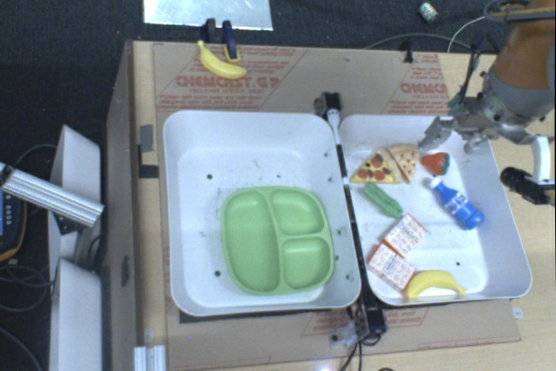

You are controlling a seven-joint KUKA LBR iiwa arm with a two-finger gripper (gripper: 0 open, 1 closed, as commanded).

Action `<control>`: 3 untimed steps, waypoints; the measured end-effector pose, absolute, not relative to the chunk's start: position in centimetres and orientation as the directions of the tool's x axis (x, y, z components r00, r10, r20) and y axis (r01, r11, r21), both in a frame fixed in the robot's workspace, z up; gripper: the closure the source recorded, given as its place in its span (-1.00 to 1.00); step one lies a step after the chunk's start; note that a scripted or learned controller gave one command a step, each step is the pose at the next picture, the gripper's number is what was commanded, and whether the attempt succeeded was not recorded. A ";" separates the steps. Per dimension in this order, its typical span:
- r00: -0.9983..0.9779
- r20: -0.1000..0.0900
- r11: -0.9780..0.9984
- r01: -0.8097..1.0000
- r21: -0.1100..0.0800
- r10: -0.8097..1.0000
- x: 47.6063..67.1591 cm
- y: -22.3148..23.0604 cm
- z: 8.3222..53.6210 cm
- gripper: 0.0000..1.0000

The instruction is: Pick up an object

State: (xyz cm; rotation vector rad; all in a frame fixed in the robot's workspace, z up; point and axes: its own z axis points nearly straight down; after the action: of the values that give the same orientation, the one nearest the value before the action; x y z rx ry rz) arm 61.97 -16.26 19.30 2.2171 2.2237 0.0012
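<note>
So claw hovering, fingers spread, nothing held — red strawberry just below-left of it, blue bottle further down.

One fixed camera sits high above the bench, looking down at a slant from the near side, far enough to take in both bins whole.

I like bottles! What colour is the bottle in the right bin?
Blue with a white cap, the bottle shows in the camera view.
</note>
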 end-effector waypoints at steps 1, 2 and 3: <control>-0.002 0.000 0.002 1.000 -0.002 1.000 62.9 -16.9 9.5 -1.00; -0.005 -0.001 0.005 1.000 0.004 1.000 66.9 -17.7 8.5 -1.00; -0.005 0.000 0.005 1.000 0.003 1.000 66.5 -15.4 8.5 -1.00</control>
State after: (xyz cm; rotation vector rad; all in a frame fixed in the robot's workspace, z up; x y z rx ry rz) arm 66.46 -15.36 8.50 2.2141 2.2254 0.0027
